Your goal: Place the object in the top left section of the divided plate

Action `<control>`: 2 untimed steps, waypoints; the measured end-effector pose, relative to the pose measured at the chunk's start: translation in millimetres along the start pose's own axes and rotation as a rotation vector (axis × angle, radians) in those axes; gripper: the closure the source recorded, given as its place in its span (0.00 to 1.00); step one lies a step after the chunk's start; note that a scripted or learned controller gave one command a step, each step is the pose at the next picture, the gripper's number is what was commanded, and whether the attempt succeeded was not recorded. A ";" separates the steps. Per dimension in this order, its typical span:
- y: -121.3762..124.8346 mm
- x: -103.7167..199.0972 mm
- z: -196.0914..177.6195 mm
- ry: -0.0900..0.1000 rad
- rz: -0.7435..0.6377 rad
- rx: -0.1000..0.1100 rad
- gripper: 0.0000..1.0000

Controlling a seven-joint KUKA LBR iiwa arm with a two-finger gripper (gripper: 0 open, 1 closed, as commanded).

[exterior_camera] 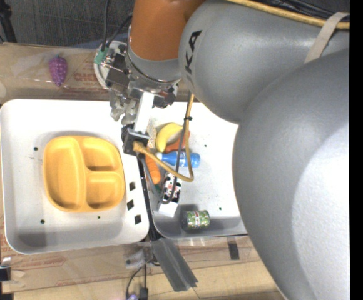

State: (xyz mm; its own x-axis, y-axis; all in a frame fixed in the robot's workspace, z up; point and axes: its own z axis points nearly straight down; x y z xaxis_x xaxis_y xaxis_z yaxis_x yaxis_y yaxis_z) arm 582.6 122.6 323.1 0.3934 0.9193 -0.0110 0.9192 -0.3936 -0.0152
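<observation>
You are watching the arm [281, 136] reaching in from 3 o'clock, its claw [120, 108] hanging over the seam between the bins at about 10 o'clock from centre. You cannot tell whether the claw is wide or narrow.

The task's thing is probably the yellow banana-shaped toy [167, 133], lying in the right bin [222, 142] at the claw's 4 o'clock. It is looking light, stiff and smooth, likely slippery on its curve. You are best taking it across the narrow middle, though neighbours are crowding it.

Counting down:
- One arm and one desk [25, 74].
- Two bins, the left bin [19, 230] sitting at 9 o'clock.
- One yellow divided plate [47, 174] of three sections, resting in the left bin.
- In the right bin: one blue piece [184, 160], the one yellow toy, one orange piece [153, 170], one green can [196, 219] at 6 o'clock, and one small black-and-white piece [171, 192].
- One purple cluster [58, 69], lying on the desk at 11 o'clock, outside both bins.
</observation>
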 end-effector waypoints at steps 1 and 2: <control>-0.3 0.3 0.2 0.000 -0.001 0.001 0.00; -33.3 76.7 89.7 0.006 0.060 -0.008 0.00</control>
State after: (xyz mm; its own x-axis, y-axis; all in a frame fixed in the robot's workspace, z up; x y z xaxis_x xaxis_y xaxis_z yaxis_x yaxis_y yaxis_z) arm 580.5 205.9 233.1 0.4483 0.8939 -0.0055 0.8938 -0.4484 -0.0066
